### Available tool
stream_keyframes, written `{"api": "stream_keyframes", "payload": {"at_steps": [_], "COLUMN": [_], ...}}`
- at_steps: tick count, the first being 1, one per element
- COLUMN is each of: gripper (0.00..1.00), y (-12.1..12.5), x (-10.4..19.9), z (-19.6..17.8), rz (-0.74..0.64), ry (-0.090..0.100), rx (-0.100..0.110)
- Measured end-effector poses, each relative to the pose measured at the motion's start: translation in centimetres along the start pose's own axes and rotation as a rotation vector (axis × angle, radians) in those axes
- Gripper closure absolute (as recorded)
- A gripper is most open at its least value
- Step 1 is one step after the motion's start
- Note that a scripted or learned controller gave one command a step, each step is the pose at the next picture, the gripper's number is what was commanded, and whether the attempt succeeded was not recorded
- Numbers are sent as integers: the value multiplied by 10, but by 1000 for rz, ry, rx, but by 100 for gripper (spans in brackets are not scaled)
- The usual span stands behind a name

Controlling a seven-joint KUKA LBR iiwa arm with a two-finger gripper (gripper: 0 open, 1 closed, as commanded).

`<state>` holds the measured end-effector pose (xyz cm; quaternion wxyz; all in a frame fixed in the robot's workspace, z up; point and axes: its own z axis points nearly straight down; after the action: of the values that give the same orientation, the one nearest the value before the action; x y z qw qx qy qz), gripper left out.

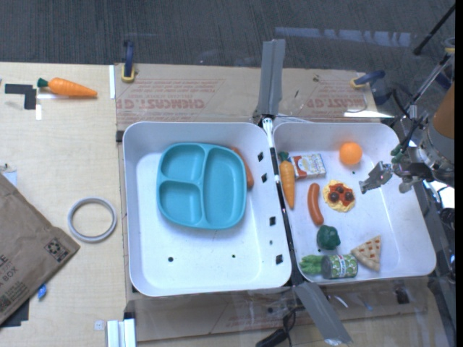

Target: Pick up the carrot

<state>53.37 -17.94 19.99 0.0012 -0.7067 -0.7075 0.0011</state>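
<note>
nothing of the pickup looks done yet — the carrot lies untouched and the whole approach, grasp and lift remain.

starting at the left, a pale wooden bench top [58, 165] carries a second carrot-like toy [69, 87] near its far edge, a ring of tape [92, 218] and the corner of a brown cardboard box [25, 248]. next comes the left bin [145, 266], which holds a blue divided plate [202, 186] with something orange peeking from under its right rim.

across the divider, in the right bin [409, 259], the carrot [288, 181] lies against the left wall, green top pointing to the far side, tip toward the camera. beside it sit a small red-and-white box [309, 165] and a sausage [314, 204]; further right are a round pizza-like toy [339, 196], an orange ball [350, 153], a green vegetable [328, 236], a can [338, 266] and a pizza slice [369, 253].

the gripper [387, 176] hovers over the bin's right side, well apart from the carrot, fingers spread with nothing between them.

behind the bins runs brown cardboard [195, 96] and dark carpet.
</note>
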Motion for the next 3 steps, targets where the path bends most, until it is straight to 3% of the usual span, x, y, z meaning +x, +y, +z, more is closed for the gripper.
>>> {"api": "stream_keyframes", "payload": {"at_steps": [1,2,3], "gripper": [0,0,0], "y": [91,127,126], "x": [5,-28,-13], "z": [102,107,107], "rz": [62,144,292], "ry": [-1,9,0], "rx": [-3,3,-2]}}
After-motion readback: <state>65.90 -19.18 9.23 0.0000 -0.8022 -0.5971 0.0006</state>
